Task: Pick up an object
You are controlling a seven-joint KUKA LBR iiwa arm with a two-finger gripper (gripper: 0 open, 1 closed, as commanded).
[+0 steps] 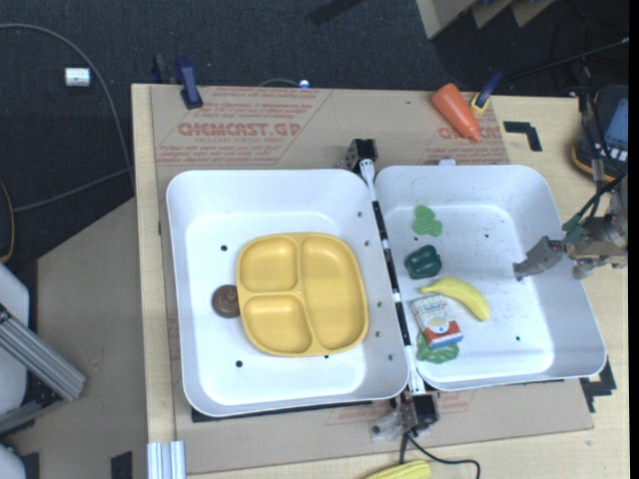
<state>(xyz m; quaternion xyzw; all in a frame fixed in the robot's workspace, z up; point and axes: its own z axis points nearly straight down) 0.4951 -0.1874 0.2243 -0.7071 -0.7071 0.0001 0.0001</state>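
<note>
Fingers (pixel 532 260) too small to call open or closed, gripper (pixel 539 255) hangs right of the banana (pixel 457 297), so a drop there hits bare bin (pixel 519 317), or that curved banana skids away.

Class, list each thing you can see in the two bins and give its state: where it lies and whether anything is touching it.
Yellow plate: flat in left bin.
Brown disc: against plate's left edge.
Broccoli: loose, right bin.
Green pepper: loose, untouched.
Banana: lying above the carton.
Small carton: flat, untouched.
Gripper: over right bin, holding nothing.
</note>
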